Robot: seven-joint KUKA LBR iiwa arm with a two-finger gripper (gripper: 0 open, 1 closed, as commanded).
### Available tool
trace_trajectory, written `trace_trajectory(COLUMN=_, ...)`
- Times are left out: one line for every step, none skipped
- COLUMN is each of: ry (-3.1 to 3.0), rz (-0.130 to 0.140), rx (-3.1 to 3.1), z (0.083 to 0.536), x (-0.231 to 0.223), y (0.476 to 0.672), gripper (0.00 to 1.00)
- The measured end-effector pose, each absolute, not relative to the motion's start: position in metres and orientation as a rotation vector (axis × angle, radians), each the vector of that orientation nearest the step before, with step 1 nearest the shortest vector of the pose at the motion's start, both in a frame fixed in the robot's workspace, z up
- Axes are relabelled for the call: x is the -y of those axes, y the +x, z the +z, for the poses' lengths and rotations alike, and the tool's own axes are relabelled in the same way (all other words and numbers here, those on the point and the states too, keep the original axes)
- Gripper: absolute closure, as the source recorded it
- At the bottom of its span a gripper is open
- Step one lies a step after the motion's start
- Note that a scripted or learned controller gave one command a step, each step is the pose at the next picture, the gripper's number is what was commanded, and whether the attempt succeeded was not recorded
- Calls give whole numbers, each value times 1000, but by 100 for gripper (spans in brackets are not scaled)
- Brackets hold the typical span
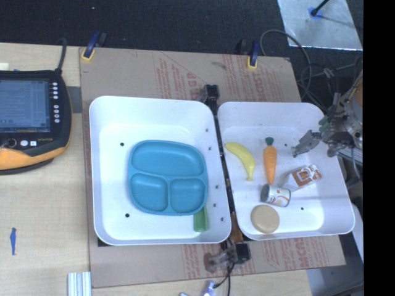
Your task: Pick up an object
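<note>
One hand (308, 142) hangs over the right bin's (333, 224) far-right part, fingers apart w/ nothing between them; the arm comes in from the right edge. Just below it lies a small brown-and-white packet (306, 176), apart from the fingertips. Further left in the same bin: an upright-lying carrot (270, 160), a banana (242, 159) near the left wall, a small can (275, 195) on its side and a tan round disc (265, 219) just below the can. The left bin (111, 122) carries a blue divided plate (167, 177) and a green stick (200, 219) at its lower right corner. Both bins sit on brown cardboard (154, 69) clamped to a light wood tabletop (37, 227). An orange-edged control pendant (28, 119) rests at far left. Dark floor and cables behind.
</note>
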State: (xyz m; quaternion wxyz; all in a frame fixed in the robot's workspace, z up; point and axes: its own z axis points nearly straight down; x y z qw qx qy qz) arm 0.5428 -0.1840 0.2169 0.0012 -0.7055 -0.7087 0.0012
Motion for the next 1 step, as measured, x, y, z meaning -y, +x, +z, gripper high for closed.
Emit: trace_trajectory(ry=-2212, rz=7, rx=2226, z=144, x=144, y=580, gripper=0)
